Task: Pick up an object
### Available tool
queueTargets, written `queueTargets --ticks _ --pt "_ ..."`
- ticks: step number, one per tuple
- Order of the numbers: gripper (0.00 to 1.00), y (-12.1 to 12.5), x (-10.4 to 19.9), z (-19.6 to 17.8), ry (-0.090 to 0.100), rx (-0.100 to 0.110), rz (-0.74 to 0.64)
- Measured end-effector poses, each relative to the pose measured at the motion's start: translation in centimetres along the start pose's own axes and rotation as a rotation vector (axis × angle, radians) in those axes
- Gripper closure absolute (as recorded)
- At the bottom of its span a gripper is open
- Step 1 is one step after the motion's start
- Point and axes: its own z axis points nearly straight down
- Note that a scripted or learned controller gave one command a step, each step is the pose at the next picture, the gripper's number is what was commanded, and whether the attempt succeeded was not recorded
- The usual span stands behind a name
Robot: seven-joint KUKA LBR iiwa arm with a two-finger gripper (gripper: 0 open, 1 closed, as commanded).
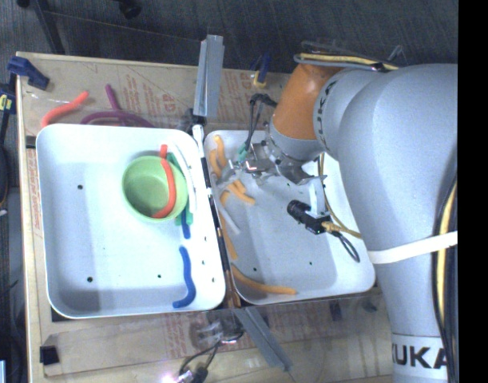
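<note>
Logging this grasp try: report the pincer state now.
Pincer: cannot be told; it sits low in the right bin among orange strips.
</note>
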Motion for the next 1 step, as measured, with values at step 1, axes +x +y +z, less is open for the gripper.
queueTargets --ticks 1 --pt "1.00 0.08 0.07 -1.09 0.000 0.000 -0.005"
